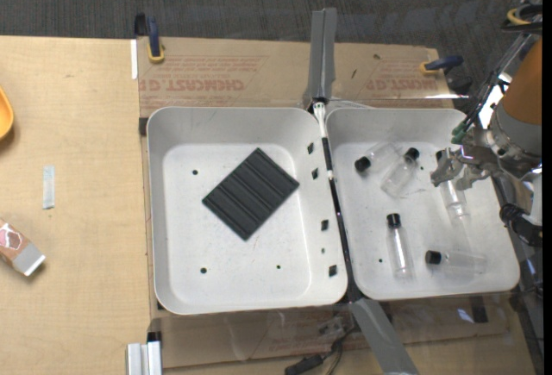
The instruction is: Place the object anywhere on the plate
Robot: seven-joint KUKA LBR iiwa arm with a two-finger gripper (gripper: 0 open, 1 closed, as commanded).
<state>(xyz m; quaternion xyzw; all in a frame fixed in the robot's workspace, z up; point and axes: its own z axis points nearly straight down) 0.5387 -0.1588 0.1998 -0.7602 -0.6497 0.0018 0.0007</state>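
I am looking down on 2 shallow white bins, reading left to right. The left bin (164,192), smooth moulded plastic with rounded corners, is holding the plate (251,193): a dark, flat, ribbed square lying turned like a diamond near the bin's middle. The right bin (371,278) is holding several small clear vials with black caps, all lying on their sides. 1 vial (398,244) is resting near the bin's centre, another vial (454,259) near the front right, and 2 more (392,168) toward the back. I am judging them light, stiff, slick and prone to rolling, possibly breakable if glass; the grip I am favouring is across the cylinder's middle, square to its axis. The gripper (454,171) is hovering over the right bin's far right side, above a further vial (455,208). I cannot tell its finger state.
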